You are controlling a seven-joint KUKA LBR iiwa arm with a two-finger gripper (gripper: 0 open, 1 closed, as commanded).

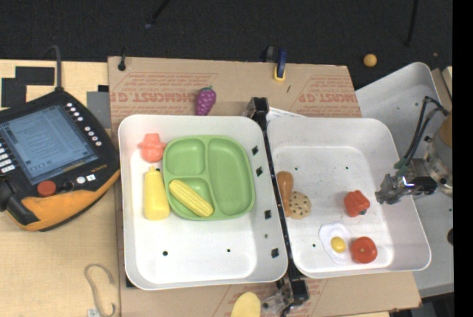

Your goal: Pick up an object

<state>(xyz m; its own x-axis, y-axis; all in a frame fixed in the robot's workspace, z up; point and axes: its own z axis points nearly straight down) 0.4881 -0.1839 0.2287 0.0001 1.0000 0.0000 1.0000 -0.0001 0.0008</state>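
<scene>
Gripper (pixel 389 191) at right bin's (pixel 403 153) edge, finger state unreadable; nearest small red plastic pepper (pixel 356 203) looks light, rigid, slick — pinch across its body

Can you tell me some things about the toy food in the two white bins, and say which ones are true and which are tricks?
1. The corn lies on the green plate. True.
2. The yellow bottle sits in the right bin. False: it stands in the left bin, beside the plate.
3. The fried egg is in the right bin, next to the tomato. True.
4. The gripper holds the red pepper. False: it is at the bin's right wall, apart from the pepper.
5. The purple grapes are on the plate. False: they lie on the cardboard behind the bins.
</scene>
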